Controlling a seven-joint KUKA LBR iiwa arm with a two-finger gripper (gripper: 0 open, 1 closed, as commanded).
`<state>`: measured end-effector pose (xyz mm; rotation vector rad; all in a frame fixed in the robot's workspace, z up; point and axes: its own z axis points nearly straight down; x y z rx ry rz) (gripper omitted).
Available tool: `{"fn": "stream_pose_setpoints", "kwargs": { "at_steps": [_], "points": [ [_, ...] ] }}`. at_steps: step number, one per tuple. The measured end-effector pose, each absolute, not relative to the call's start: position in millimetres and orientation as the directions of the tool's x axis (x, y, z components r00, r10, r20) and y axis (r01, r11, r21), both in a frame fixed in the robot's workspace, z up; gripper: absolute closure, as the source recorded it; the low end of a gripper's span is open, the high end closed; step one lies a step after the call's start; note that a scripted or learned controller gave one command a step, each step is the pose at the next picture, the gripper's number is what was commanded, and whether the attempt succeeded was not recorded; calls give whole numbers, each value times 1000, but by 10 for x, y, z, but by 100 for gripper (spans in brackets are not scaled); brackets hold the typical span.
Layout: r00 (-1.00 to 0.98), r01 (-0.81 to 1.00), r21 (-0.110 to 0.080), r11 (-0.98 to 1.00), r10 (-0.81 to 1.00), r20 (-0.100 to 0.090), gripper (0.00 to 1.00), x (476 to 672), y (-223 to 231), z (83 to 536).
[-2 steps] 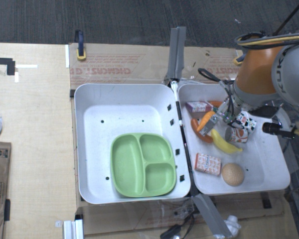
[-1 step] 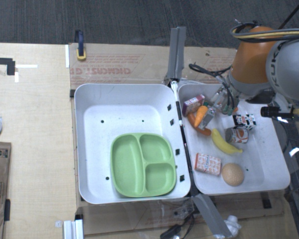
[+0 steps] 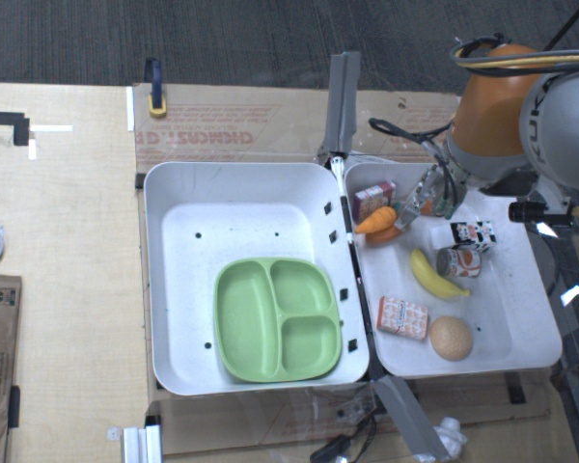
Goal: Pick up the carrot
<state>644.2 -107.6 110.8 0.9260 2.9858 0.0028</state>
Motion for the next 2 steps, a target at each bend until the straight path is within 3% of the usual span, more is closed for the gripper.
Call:
{"fn": "stream_pose_setpoints", "kwargs": {
  "at_steps": [1,2],
  "points": [
    [-632,775,2,632,775,-3,100,6394,-502,1920],
    [-555,832,-1,555,832,0,100,5485,-345,1979]
  ]
}}
